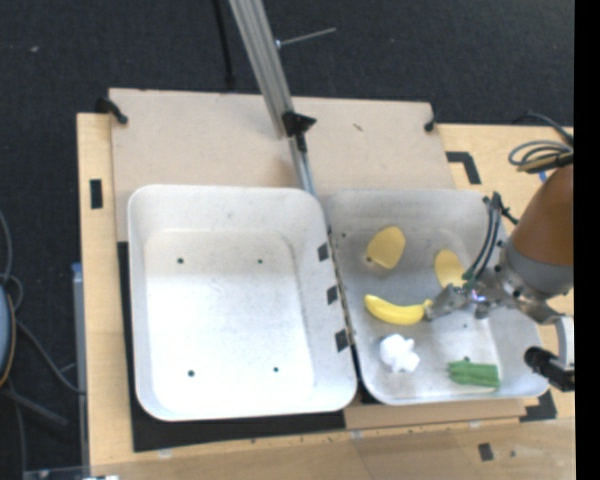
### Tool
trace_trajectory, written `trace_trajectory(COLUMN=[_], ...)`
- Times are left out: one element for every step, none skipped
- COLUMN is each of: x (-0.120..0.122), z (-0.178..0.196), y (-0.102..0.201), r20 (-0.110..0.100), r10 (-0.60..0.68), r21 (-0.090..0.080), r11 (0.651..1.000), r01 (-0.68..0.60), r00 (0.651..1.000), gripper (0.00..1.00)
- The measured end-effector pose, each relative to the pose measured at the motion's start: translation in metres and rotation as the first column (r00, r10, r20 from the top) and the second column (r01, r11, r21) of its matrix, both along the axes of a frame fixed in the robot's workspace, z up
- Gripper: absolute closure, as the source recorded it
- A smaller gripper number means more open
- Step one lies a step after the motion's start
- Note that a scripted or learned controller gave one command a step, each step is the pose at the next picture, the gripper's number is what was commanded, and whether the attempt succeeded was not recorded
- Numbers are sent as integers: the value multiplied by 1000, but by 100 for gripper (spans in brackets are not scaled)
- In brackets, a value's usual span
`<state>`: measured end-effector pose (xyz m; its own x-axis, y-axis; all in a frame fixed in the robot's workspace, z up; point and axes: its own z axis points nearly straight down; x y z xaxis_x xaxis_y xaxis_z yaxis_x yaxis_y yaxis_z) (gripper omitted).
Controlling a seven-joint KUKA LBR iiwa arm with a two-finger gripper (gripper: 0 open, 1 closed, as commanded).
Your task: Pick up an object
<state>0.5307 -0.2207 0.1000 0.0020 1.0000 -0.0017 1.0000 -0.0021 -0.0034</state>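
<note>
The two-finger gripper (448,303) sits low in the right white bin (420,393), just beside the curved yellow banana (394,311); its finger spread cannot be told.

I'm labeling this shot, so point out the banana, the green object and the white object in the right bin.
banana (394,311): camera view, middle of its curved body.
green object (474,373): camera view, its centre.
white object (399,353): camera view, its centre.

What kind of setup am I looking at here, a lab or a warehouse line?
Likely a lab grasping bench: two shallow white bins on a board, toy-like items such as a yellow banana, and cables on dark carpet.
</note>
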Motion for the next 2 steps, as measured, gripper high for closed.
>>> trace_trajectory(x=[2, 1], z=[14, 78], y=[-1, -3], r20=[9, 12], r10=[-5, 3], r21=[-1, -2], r11=[1000, 1000], r01=[5, -3], r00=[1000, 1000], gripper=[100, 100])
